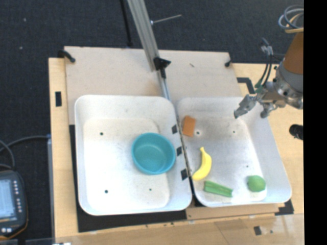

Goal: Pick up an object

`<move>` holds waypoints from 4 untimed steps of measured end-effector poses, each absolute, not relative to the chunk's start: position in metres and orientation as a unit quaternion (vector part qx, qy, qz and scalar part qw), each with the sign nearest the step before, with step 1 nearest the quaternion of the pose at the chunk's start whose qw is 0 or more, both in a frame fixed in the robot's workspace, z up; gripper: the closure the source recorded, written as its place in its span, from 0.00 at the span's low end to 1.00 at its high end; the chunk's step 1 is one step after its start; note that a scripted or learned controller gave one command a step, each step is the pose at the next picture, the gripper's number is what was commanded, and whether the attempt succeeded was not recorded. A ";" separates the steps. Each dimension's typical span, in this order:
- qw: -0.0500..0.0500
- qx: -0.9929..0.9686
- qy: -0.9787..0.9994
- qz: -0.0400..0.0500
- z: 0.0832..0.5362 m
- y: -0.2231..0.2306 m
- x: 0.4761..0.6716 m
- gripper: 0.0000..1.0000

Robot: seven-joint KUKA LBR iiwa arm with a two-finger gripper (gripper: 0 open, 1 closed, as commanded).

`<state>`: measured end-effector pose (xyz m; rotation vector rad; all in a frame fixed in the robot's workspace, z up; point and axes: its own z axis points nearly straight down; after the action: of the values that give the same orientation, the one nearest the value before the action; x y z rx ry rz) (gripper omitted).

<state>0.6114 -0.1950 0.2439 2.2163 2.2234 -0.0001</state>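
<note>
Our grey robot arm with its orange band
Cables loop beside our wrist; our gripper is pale grey metal.

A single fixed camera is looking down from above the bench at a slant, standing far enough off to be taking in both white bins, the left bin and the right bin. The arm is entering from the frame's right side.

Pretty clearly a robotics lab I'm in: plywood surface, aluminium camera mast, teach pendant on dark carpet at the left.
</note>
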 end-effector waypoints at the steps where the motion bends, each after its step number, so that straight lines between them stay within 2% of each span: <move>1: 0.001 0.706 0.708 0.000 0.244 -0.195 0.611 0.00; 2: 0.000 0.707 0.707 -0.002 0.199 -0.199 0.604 0.00; 3: -0.001 0.707 0.707 -0.002 0.140 -0.200 0.611 0.00; 4: 0.000 0.708 0.706 -0.002 0.099 -0.201 0.611 0.00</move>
<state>0.6105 -0.2008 0.0986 2.2245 2.2190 -0.0053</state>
